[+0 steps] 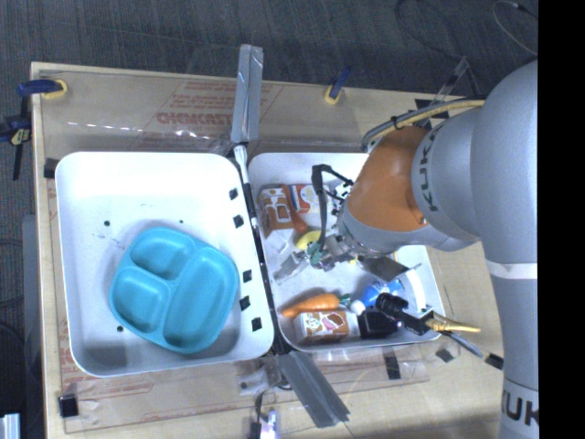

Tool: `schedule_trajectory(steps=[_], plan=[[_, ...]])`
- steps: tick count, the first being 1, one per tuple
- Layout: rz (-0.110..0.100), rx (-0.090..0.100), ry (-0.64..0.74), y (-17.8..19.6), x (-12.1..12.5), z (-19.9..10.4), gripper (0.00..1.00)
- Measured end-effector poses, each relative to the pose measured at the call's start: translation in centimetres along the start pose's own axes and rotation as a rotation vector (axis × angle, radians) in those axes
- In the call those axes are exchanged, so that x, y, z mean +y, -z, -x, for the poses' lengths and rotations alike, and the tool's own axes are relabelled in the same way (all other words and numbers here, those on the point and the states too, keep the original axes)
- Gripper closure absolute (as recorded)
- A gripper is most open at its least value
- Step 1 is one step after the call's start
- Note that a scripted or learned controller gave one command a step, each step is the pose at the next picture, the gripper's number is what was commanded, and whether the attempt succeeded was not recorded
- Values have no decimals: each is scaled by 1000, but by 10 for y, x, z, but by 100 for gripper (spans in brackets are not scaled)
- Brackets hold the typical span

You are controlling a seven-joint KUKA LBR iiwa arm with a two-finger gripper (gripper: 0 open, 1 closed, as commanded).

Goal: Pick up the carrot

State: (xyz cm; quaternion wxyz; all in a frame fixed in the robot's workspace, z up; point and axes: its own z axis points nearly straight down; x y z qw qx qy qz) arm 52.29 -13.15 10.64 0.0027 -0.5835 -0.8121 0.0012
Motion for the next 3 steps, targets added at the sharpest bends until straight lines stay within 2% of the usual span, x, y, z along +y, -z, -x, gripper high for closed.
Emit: schedule_trajectory(steps=[1, 2, 3], plan=[[-5, 2, 3, 7, -1, 1, 100], [-4, 2, 3, 7, -1, 1, 0], [0, 1, 285, 18, -43, -18, 0]])
